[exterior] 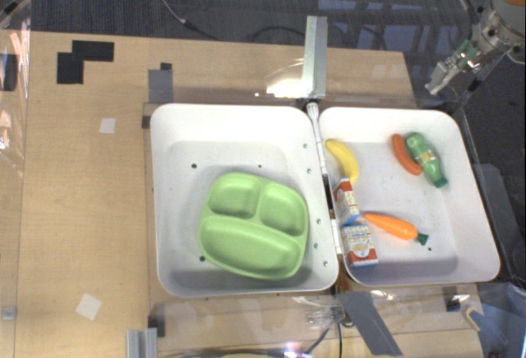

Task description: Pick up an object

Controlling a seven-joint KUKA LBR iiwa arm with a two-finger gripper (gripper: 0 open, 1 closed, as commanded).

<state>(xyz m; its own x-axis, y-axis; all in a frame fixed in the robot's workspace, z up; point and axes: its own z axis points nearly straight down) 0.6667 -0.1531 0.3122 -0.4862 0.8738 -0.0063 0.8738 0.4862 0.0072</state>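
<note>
The pincer (450,74) hangs off the far right corner of the right bin (468,153), above the desk (74,208) rather than the bin. Whether it is open I cannot tell; nothing shows in it. In that bin lie a banana (343,159) by the divider, a carton (353,227) below it, a carrot (394,227) beside the carton, and a green bottle (427,158) touching a red sausage (404,153). The left bin (177,184) has a green tray (253,225).

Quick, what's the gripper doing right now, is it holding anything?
Gripper: up at the far right, outside the right bin, nothing visible in it; whether it is open or shut cannot be told.
</note>
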